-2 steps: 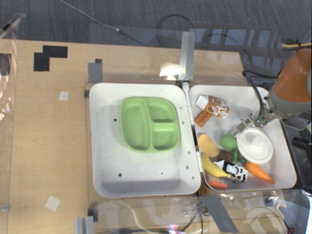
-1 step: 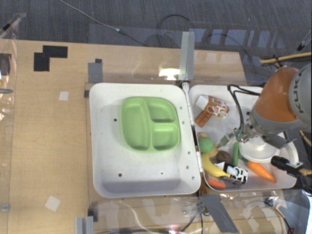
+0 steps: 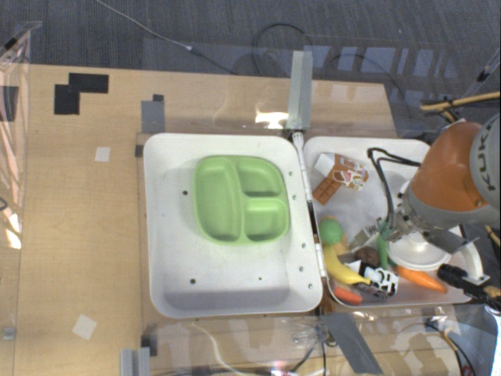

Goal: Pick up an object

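Banana [image 3: 342, 266] lies in the right bin [image 3: 352, 149], long axis running upper left to lower right; gripper [image 3: 381, 237] hovers beside it (jaws' spread: cannot tell).

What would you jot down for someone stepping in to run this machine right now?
Gripper: low in the right bin, over the toy pile; cannot tell whether its fingers are open or shut, or whether it holds anything.
Things: banana, green ball, carrot, black-and-white toy and brown waffle-like piece all lie in the right bin. The green divided plate sits in the left bin.
Done: arm has reached the pile.
Left: grip one object and lift it clear.
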